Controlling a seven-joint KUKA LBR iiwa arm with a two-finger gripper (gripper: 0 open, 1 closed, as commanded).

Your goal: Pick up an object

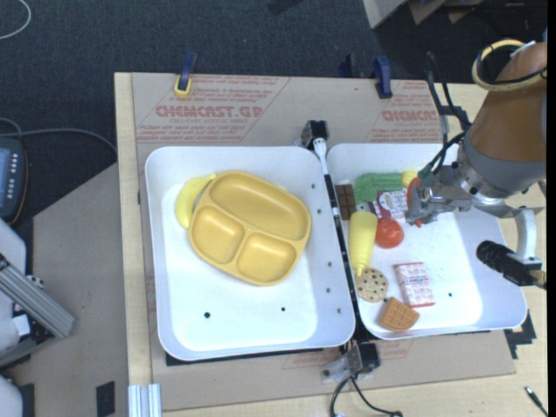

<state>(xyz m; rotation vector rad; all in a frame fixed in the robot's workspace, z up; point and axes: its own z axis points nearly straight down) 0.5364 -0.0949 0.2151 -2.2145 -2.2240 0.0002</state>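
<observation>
Red round toy tomato (390, 232) lies in the right white bin (469, 307), just below and left of the claw (423, 205), close beside it; whether the claw's tips are apart or together I cannot tell. Nearest the worktop's front edge in that bin sit a tan waffle piece (399, 314), a speckled round cookie (372, 283) and a red-and-white packet (414, 283). Farther back are a yellow bottle (361, 239) and a green item (378, 185). The left white bin (174, 311) holds a yellow divided plastic tray (249, 227).

Two clamps, yellow (183, 83) and blue (381, 76), grip the bench's (234, 102) far edge; dark carpet (130, 16) lies beyond.
</observation>
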